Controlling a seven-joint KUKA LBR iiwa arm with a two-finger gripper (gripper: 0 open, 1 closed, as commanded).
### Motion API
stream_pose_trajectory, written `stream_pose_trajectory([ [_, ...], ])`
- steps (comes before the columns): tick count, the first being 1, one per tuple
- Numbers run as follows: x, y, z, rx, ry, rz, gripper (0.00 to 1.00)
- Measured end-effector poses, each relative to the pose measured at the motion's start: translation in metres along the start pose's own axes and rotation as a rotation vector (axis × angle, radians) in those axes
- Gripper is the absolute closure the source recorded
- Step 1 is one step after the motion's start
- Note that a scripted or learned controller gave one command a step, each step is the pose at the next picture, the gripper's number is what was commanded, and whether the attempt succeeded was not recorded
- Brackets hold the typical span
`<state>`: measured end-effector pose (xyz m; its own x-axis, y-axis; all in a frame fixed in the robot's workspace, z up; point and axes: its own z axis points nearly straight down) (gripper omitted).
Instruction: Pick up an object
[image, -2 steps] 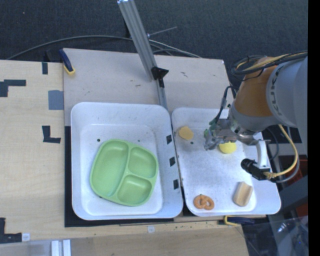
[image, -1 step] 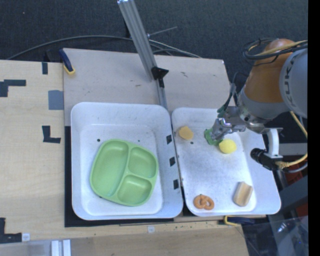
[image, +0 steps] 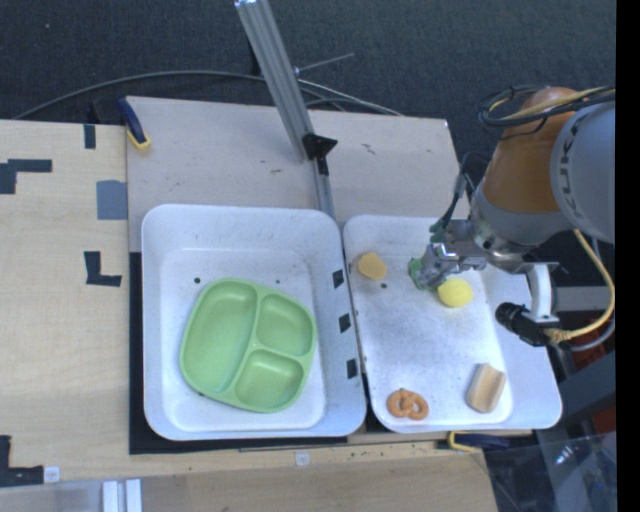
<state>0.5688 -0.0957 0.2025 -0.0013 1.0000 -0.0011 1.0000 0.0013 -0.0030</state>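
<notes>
My gripper hangs low over the far part of the right bin. A small green thing shows at its left fingertip, but I cannot tell whether it is held. A yellow ball lies just right of and below the fingertips, touching or nearly touching them. A yellow-orange chunk rests to the gripper's left near the bin's far left corner. A pretzel and a tan bread-like block lie along the bin's near edge.
The left bin holds a green divided plate. A grey metal pole slants down from the top to the wall between the bins. Cables and a black fitting hang at the right bin's right rim.
</notes>
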Motion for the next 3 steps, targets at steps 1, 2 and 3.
stream_pose_trajectory([
  [1,0.053,0.012,0.006,-0.001,0.003,-0.006,1.00],
  [2,0.115,0.017,-0.001,-0.001,0.003,-0.007,1.00],
  [3,0.162,0.028,-0.017,-0.003,0.003,-0.006,1.00],
])
